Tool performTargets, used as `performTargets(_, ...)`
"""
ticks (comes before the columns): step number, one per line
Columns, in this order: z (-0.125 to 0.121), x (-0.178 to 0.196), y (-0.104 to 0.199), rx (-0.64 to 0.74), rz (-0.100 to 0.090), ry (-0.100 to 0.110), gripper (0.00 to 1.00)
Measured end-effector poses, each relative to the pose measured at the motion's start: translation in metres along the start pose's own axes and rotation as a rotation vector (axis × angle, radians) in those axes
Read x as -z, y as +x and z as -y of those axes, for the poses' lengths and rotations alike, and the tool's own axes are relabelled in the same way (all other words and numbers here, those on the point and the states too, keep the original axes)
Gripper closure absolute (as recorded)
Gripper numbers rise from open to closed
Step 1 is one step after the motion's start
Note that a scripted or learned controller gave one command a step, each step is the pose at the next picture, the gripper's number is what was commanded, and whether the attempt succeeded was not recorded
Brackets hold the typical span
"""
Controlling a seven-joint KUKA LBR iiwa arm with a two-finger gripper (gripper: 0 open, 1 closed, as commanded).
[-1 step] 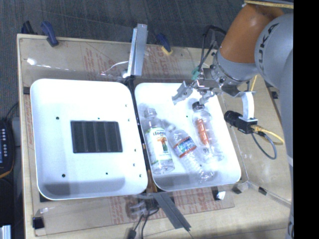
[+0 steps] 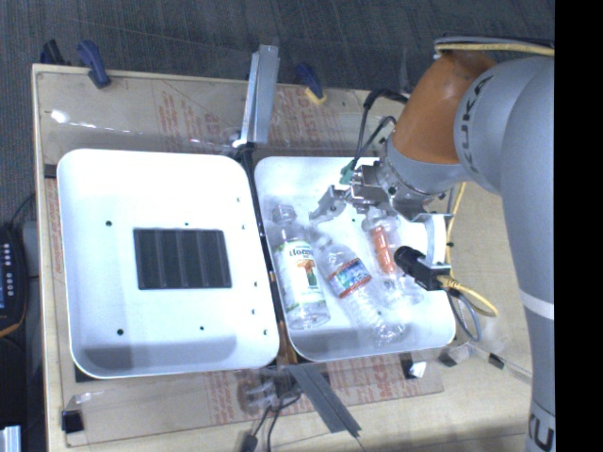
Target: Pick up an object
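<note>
Grey arm, smooth casing with an orange band above the wrist, reaching in over the right bin; its lower length is cut off at the picture's edge.

Gripper: dark metal, low over the right bin's far half, just above the bottles. Whether it is wide, narrow or holding anything cannot be told; wrist hardware and cables cover it.

Three clear plastic bottles, lying on their sides in the right bin, close together:
- green-labelled bottle, largest, along the bin's left wall, white label with green and orange print.
- blue-labelled bottle, crinkled, at the bin's middle, angled toward the near right corner.
- orange-labelled bottle, slim, partly hidden beneath the gripper's hardware and a black fitting.

Left bin: shallow white plastic, rounded corners, with a dark ribbed rectangular panel at its middle.

Table: pale board with faint red print, blue clamps at the far edge.
</note>
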State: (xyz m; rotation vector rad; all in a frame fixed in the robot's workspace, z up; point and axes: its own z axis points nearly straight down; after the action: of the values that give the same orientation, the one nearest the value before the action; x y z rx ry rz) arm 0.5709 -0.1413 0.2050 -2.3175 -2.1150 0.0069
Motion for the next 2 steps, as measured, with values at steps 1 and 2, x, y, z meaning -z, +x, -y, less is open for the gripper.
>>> performTargets(1, 0.005, -0.115, -0.055, 0.058, -0.001, 0.000, 0.00)
performTargets(2, 0.004, -0.104, -0.055, 0.063, 0.000, 0.000, 1.00)
